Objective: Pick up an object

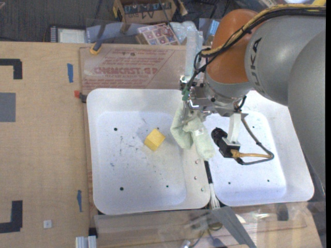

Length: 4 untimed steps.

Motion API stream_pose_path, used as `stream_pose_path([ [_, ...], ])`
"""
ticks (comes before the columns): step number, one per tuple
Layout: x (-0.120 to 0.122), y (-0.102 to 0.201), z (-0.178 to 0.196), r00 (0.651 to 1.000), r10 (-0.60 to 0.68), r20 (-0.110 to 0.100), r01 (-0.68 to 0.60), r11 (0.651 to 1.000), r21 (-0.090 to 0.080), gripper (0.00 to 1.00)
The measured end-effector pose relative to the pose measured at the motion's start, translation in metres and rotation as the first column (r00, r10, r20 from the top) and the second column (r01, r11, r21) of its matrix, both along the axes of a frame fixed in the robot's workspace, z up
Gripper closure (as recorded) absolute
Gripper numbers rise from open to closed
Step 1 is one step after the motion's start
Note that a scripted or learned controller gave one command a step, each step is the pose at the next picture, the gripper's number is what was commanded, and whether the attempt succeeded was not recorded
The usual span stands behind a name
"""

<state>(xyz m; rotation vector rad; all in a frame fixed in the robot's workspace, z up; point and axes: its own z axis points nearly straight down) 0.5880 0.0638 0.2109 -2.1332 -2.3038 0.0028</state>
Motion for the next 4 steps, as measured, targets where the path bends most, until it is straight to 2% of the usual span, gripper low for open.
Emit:
stream_pose_path([
  [1, -0.023, -0.009, -0.021, 0.789, 0.615, 0.002, -0.615, 0.789, 0.001, 1.0],
  [2, -0.061, -0.075, 0.001, 0.679, 0.735, 0.002, -0.735, 0.679, 0.001, 1.0],
  [3, -0.106, -0.034, -0.026, 0.791, 0.612, 0.004, -0.612, 0.791, 0.0, 1.0],
  [4, -0.109, 0.04, -0.034, 0.862, 0.507, 0.004, -0.507, 0.862, -0.001, 1.0],
])
